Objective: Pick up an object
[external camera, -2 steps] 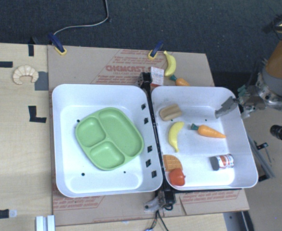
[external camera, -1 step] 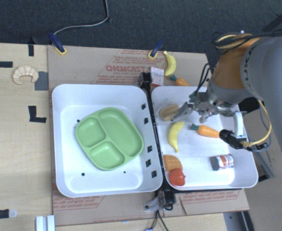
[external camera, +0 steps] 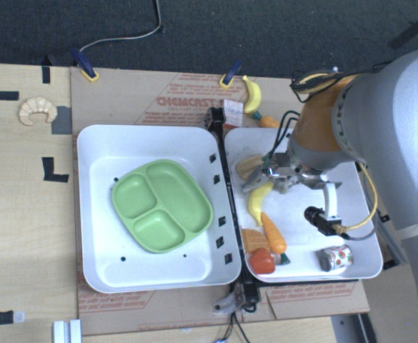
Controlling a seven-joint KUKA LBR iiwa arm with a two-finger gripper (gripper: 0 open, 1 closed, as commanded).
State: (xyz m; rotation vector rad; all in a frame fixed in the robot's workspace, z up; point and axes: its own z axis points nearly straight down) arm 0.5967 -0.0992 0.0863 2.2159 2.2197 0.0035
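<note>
hand point(external camera: 262, 177) metal, over curved yellow banana point(external camera: 257, 200) | grip unclear | tapered orange carrot point(external camera: 273, 234) beside

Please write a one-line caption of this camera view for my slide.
Robot gripper lowered over a banana in the right bin, beside a carrot and tomato; green tray in the left bin.
</note>
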